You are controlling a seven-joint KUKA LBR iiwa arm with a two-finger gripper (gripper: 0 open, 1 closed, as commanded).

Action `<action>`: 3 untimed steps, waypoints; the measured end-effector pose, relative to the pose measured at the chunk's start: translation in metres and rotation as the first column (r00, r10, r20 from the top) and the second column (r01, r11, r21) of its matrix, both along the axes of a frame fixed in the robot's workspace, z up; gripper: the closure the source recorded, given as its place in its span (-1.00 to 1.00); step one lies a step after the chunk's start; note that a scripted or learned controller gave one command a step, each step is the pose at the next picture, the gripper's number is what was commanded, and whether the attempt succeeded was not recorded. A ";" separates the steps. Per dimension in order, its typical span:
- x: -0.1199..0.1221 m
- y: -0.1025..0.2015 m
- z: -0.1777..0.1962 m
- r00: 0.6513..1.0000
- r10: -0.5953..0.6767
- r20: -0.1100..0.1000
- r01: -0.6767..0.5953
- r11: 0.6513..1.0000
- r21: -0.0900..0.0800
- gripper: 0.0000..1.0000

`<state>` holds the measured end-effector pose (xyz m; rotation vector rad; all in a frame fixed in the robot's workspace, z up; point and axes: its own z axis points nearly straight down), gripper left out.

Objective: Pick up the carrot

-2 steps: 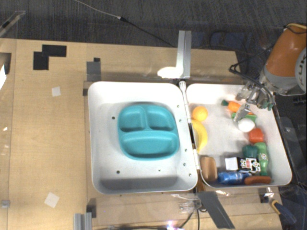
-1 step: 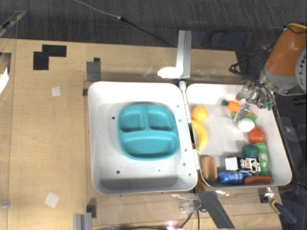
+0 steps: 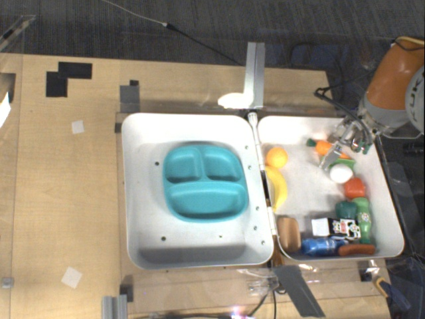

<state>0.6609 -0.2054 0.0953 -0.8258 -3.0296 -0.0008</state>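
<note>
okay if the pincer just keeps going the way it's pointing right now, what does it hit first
Most likely the carrot. The pincer points left and down into the right bin, with the carrot directly at its tips. Depth is hard to judge from above, so it may already be touching.

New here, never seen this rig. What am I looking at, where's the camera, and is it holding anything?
One fixed camera looks down at a slant on a wooden bench with two shallow white bins side by side. The grey and orange shape at the right is a robot arm. Its two-finger gripper sits low over the far part of the right bin, right at the carrot, the thing it is meant to pick up. Whether it grips the carrot is too small to tell.

The left bin holds a teal tray with compartments. The right bin holds toy food: an orange, a banana, a white egg just in front of the carrot, and a jumble of small items along the near edge.
</note>
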 end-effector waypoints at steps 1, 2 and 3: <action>0.004 0.000 0.133 0.998 -0.056 0.024 0.056 0.998 -0.005 -1.00; 0.000 0.001 0.056 0.982 -0.189 0.005 0.189 0.982 0.000 -1.00; -0.003 0.045 -0.009 0.990 -0.142 -0.002 0.142 0.990 -0.003 -1.00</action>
